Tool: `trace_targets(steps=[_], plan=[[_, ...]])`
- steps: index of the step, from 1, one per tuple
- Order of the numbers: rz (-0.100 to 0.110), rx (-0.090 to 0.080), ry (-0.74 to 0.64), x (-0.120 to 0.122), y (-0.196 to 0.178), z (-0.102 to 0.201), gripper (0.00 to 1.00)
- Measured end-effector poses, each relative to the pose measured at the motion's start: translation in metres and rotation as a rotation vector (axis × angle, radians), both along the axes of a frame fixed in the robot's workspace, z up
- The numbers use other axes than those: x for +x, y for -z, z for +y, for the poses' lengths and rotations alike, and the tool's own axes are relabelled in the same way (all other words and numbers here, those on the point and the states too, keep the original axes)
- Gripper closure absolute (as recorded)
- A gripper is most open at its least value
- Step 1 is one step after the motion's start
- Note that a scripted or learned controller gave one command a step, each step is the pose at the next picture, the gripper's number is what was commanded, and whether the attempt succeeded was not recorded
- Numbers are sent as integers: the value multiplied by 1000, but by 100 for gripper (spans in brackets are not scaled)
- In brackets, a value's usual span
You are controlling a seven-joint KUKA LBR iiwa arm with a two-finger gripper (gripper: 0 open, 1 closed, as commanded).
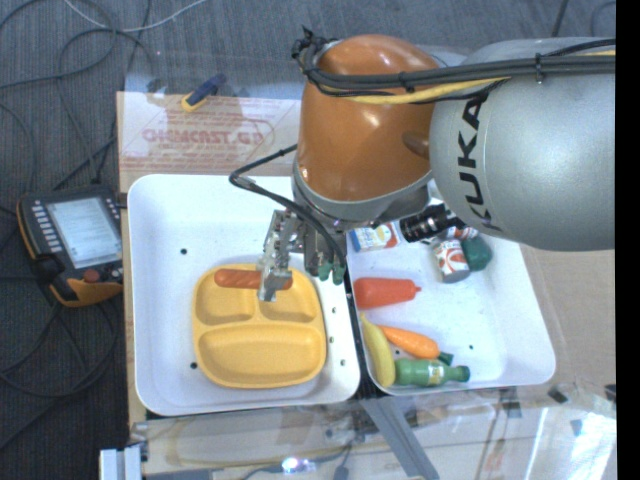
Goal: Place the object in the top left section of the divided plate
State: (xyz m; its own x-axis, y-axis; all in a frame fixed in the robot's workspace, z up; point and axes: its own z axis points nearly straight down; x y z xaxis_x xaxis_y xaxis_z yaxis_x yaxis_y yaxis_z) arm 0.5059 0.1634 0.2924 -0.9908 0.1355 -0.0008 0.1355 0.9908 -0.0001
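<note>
The end effector (283, 265) is seen spread, pinching nothing, just above the divided plate (260, 353). The sausage (237, 278) could be knocked out of its top-left section if dragged.

Grey KUKA arm (530, 148) — orange band, black cables.

Grey carpet (60, 98) strewn with black cables (70, 8); a handheld control pendant (68, 243) lies at left.
</note>
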Motion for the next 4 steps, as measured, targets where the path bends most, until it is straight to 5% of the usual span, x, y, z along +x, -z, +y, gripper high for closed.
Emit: trace_targets(steps=[1,2,3,4], plan=[[1,-1,-186,-12,26,-46,100],[-2,1,-374,41,-15,10,100],[1,0,-585,-10,33,-67,100],[-1,3,-764,-6,28,40,100]])
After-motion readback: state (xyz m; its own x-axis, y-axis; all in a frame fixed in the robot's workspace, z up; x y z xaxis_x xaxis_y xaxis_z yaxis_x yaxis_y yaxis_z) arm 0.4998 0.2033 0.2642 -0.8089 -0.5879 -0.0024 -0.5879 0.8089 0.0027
